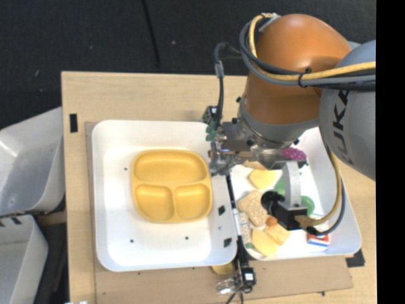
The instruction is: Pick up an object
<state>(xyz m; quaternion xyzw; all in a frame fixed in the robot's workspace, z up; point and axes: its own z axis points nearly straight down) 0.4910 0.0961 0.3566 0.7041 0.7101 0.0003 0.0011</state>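
Camera view, single entry.

- Tabletop [76,94]: pale wood, carrying two shallow white bins side by side.
- Left bin [104,189]: holds one yellow divided tray [171,184], lying flat near the middle with its three compartments up. Nothing touches it.
- Right bin [342,227]: holds a cluster of small loose items, partly under the arm.
  - Pale yellow wedge [262,178], just below the wrist.
  - Tan textured piece [253,208], next to the wedge on its near side.
  - Second pale yellow piece [264,242], at the bin's near edge.
  - Small orange thing [271,221], between the tan and second yellow pieces.
  - Purple thing [292,152], partly hidden by the arm.
  - Green thing [307,202], partly hidden.
  - Red, white and blue thing [318,238], near the right corner.
- Pincer [243,154]: low over the far left part of the right bin, close to the divider between the bins. The wrist covers it from above, so whether it is open, closed or gripping cannot be told.

Progress, as a judgement: no item shows lifted or held, and every visible piece lies on a bin floor. The arm appears to be at the reaching or grasping stage over the cluster, with the pale yellow wedge nearest. A confirmed grip and the lift clear of the bin remain to be done.
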